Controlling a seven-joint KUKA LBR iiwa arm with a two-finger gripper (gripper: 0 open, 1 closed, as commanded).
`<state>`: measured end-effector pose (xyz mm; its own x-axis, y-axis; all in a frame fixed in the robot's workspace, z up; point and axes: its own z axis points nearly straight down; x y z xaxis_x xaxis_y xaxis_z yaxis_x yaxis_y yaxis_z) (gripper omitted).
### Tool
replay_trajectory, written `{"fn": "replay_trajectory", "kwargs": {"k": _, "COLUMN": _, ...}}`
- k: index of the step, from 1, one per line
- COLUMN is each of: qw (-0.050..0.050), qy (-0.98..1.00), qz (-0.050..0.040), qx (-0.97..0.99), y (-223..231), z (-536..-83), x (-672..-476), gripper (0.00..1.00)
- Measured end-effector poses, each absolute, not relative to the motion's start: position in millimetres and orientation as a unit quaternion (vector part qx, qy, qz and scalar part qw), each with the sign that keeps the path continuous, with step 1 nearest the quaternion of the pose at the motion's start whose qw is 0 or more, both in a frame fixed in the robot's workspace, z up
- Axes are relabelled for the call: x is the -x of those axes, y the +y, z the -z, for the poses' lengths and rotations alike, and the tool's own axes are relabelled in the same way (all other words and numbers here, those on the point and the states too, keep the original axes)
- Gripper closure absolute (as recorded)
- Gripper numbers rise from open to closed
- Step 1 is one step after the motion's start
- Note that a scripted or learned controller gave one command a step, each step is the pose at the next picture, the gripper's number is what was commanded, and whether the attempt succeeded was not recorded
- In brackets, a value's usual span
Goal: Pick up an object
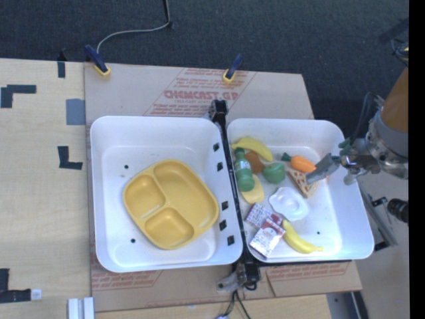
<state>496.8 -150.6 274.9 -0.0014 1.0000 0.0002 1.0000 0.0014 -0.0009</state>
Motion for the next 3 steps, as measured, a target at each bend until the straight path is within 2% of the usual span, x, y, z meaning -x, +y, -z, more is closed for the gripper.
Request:
{"fn": "replay_trajectory", "kwargs": {"k": 1, "qw": 0.003, "qy": -0.707, "qz": -0.0010, "qx": 0.707, "y": -175, "z": -122, "x": -482.2, "gripper": 0.00}}
{"fn": "replay_trajectory", "kwargs": {"k": 2, "qw": -0.005, "qy": -0.707, "qz": 0.0022, "qx": 0.708, "y": -114, "z": -89, "x": -489.4, "gripper": 0.00}}
{"fn": "replay_trajectory", "kwargs": {"k": 3, "qw": -0.006, "qy": -0.707, "qz": 0.0042, "qx": 0.708, "y": -113, "z": -100, "x": -491.4, "gripper": 1.00}}
